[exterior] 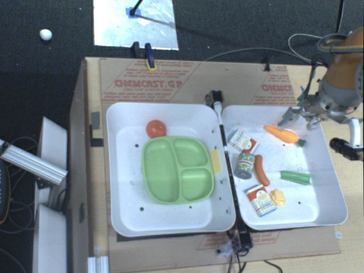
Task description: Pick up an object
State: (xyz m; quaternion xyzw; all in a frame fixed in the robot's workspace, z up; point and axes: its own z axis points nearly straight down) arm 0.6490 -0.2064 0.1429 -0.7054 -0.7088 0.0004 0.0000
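Dark carpeted floor (45, 7) all round, with a small white ball (46, 34) lying at upper left and a shiny silver sheet (135, 16) at top centre, blue clip on it. Cables trailing across floor at upper right. White metal framing (48, 169) at far left.

Bench top (170, 81) of brown board with red printed lettering, clamped at the back edge by a blue-and-yellow clamp (149, 56). Two shallow white bins set side by side, touching along a dark centre seam.

Left bin (122, 209): green divided tray (176, 169) in the middle, red tomato (156, 128) just beside its upper-left corner, small yellow piece (215, 161) against the tray's right edge.

Right bin (327, 203): orange carrot (281, 133) near the back, tilted. Small printed carton (242, 140) at upper left, green-labelled can (245, 165) just below it, red sausage (261, 170) beside the can. Green pepper-like piece (296, 177) to the right. Second carton (260, 200) at front, touching a yellow lump (277, 197).

Gripper (301, 117) over the back right corner of the right bin, fingers spread, nothing between them; carrot lying just below and to the left, apart from the fingertips. Grey arm with orange band (344, 67) above.
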